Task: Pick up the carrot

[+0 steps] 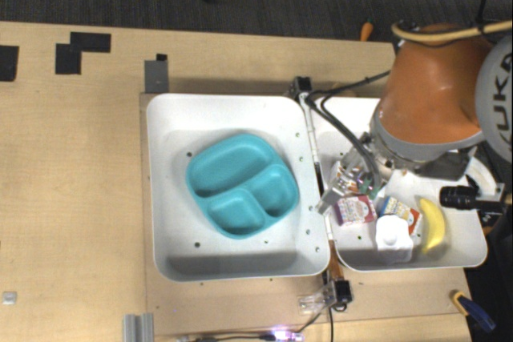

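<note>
My arm, with its orange band (433, 84), reaches in from the right and hangs over the right bin (461, 256). The gripper (353, 182) points down at the bin's left side, close to the wall shared with the left bin. Cables and wrist hardware crowd it. Just below the gripper lies a purple-and-white packet (354, 210). The arm's body covers much of the right bin's floor.
A yellow banana (434, 223) lies at the right bin's front right, beside a white carton (393, 235) with a red-and-orange label. A teal divided plate (240, 184) sits in the left bin (160, 172). Black cables (337, 120) run over the divider.
</note>
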Robot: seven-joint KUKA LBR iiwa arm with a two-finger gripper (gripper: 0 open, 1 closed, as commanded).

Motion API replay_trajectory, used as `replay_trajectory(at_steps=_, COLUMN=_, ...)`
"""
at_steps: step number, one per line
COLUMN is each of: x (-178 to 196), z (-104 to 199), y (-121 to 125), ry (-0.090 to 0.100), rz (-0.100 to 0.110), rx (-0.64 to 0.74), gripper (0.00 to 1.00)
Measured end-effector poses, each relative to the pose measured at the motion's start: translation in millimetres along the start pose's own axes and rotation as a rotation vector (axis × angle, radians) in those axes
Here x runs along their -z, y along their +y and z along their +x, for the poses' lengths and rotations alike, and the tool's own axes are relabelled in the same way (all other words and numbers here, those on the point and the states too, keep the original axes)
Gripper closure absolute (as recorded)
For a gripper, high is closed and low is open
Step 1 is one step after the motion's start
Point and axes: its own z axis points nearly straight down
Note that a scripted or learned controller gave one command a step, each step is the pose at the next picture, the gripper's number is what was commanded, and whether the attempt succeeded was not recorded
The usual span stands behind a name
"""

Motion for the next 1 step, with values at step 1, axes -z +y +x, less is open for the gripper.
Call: replay_trajectory(at_steps=1, x=-46.3, z=1.6, y=2.3, ry=-0.001, rz=-0.001, rx=-0.095, gripper=0.0)
